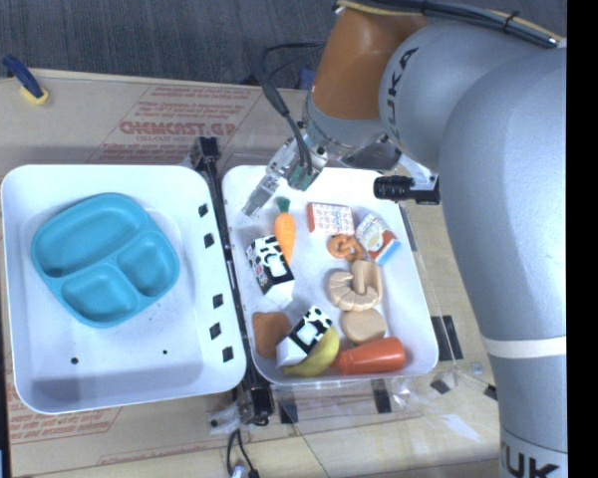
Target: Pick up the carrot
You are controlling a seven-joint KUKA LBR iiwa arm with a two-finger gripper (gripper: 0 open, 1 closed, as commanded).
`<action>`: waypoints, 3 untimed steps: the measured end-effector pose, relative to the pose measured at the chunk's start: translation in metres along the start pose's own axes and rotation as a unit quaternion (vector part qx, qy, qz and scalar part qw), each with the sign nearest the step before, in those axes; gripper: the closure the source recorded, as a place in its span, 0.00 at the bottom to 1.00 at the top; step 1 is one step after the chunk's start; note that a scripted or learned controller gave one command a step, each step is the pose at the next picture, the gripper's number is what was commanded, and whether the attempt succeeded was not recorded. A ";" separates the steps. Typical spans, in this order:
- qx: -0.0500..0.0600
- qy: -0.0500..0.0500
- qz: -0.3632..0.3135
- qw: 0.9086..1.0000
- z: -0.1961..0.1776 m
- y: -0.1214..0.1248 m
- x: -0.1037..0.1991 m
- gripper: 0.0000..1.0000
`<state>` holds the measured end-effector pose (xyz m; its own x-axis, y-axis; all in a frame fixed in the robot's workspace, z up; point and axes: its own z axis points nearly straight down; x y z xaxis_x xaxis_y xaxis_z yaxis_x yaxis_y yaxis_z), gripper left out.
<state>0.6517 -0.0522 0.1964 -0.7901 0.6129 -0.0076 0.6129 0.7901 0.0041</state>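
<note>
Evidently pre-grasp: gripper (pixel 263 193) hovers just above-left of the carrot (pixel 284 233) in the right bin (pixel 419 297), jaws slightly apart and holding nothing, so pickup remains.

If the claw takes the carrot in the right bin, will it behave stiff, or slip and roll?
The carrot looks like a smooth moulded toy, so it is probably stiff and light. Its round, tapered body may roll or slip sideways when squeezed. The black-and-white carton lies close beside it, so a push could shift both.
</note>
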 end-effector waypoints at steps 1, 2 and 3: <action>0.004 0.005 0.052 0.999 0.005 -0.013 0.015 0.00; 0.005 0.005 0.092 0.996 0.059 -0.060 -0.004 0.00; -0.007 -0.002 0.245 0.970 0.089 -0.070 -0.015 0.00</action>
<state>0.6213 -0.1166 0.1077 -0.4050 0.9143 -0.0055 0.9141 0.4050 0.0216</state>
